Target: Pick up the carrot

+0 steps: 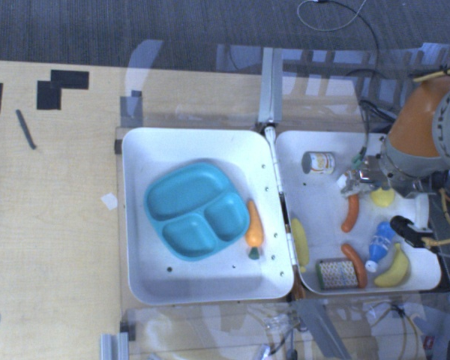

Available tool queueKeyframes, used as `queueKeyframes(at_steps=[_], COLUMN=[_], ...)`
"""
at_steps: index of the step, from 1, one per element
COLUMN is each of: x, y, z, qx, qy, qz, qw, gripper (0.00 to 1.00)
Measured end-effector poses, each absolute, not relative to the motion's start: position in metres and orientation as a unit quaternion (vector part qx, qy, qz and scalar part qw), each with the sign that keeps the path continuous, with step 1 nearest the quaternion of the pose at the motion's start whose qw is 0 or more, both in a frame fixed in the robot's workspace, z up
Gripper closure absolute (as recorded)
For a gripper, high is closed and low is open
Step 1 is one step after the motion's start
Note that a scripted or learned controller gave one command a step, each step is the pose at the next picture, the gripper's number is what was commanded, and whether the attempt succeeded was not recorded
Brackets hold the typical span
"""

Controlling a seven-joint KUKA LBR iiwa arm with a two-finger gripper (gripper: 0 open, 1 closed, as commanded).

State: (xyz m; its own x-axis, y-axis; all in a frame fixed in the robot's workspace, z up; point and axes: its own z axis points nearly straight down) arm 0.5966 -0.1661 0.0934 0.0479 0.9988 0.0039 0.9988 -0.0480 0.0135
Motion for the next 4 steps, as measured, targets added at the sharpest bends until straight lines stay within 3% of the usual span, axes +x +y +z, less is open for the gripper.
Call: queueKeyframes(at_steps=[1,2,3,4], x=[0.557,0.5,0.493,0.491], y=[-0.091,-0.09,-0.089,-0.104], z=[0.089,0.09,0.09,0.09], qx=[0.811,0.882,0.972,0.885], qy=[0.585,0.471,0.234,0.465], qz=[0.0053,0.0078,0.0094,0.0055], qw=[0.003,0.005,0.003,0.001], gripper=[1.0,1.0,1.0,1.0])
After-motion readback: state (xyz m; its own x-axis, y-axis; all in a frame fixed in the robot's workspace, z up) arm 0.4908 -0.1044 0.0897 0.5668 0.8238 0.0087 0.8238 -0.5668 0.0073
